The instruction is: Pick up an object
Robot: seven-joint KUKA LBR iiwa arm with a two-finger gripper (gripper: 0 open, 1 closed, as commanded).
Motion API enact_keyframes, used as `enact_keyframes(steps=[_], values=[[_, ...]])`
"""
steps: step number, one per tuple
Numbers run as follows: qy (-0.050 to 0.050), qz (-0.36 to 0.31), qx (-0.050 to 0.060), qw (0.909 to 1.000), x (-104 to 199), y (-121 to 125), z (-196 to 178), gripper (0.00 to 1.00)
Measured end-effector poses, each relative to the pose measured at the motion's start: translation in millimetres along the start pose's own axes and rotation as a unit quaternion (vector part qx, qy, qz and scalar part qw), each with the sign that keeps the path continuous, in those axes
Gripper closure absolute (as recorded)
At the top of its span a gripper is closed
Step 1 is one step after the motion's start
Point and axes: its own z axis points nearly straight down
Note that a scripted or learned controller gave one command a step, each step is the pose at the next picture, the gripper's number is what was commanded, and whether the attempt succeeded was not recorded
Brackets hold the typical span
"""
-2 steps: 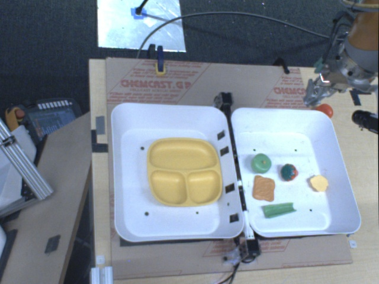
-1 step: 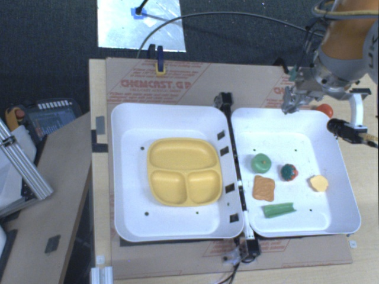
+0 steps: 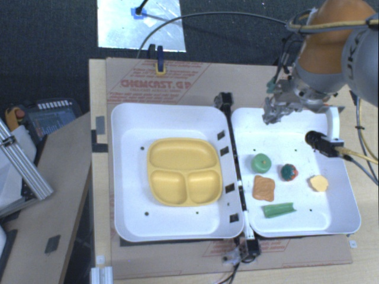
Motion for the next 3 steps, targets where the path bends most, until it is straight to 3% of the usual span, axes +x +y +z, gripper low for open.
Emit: enact_keyframes(steps=[3], values=[[0.0, -0.001, 0.0, 1.0, 128.0, -66.1, 10.2, 1.0]])
